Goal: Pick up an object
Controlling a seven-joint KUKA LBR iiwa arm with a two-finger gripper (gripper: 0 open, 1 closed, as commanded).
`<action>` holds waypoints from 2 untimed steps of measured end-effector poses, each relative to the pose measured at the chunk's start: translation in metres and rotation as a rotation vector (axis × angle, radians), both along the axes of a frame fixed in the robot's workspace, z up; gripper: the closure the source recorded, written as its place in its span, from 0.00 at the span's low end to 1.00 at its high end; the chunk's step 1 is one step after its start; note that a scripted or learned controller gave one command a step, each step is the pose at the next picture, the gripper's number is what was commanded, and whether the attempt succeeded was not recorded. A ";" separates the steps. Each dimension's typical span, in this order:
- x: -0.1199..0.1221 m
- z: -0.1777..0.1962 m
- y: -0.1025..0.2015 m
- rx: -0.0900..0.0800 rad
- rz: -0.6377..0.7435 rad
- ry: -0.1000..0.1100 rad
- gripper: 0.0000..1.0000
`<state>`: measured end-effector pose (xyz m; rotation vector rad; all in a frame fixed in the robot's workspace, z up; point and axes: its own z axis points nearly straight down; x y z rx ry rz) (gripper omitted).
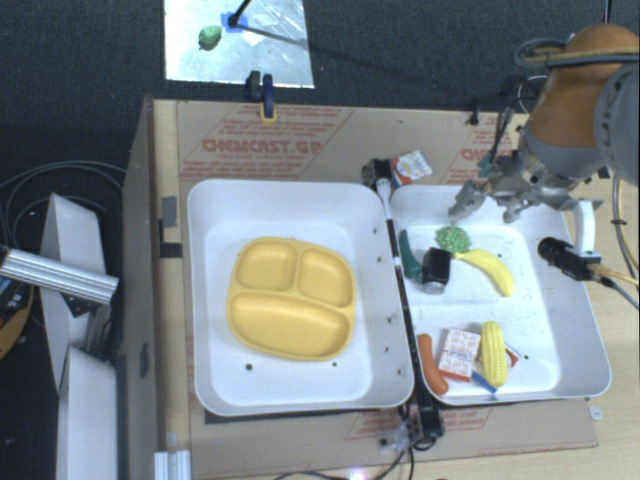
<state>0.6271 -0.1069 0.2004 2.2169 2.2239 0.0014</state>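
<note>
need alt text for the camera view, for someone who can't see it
A grey arm's end effector hangs over the right white bin, above a green broccoli piece and a yellow banana. The left white bin holds a yellow divided plate.

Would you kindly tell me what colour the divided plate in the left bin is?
The divided plate is plain yellow, seen clearly in the camera view.
</note>
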 end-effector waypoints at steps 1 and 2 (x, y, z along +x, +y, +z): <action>0.014 -0.116 -0.008 0.000 -0.002 -0.001 0.00; 0.015 -0.105 -0.008 0.000 -0.001 -0.004 1.00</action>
